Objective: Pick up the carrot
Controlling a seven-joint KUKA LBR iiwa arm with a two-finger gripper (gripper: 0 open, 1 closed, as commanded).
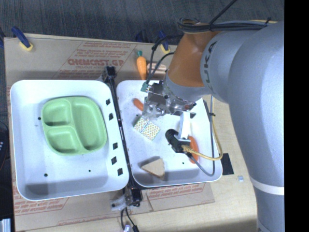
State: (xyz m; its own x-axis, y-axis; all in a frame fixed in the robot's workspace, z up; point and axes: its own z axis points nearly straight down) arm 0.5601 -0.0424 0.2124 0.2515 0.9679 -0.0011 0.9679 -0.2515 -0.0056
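The gripper (153, 106) sits low in the right bin (208, 170), just beside a small orange piece (138, 104), likely the carrot targeted for the grasp (jaw opening cannot be determined). A patterned packet (147, 128) lies below it. A whole carrot (140, 66) rests on the bench (96, 54) outside the bin.

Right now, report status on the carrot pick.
Gripper low over right bin, nothing seen held. Carrot outside the bin, on cardboard behind its far rim. Arm hangs right beside it.
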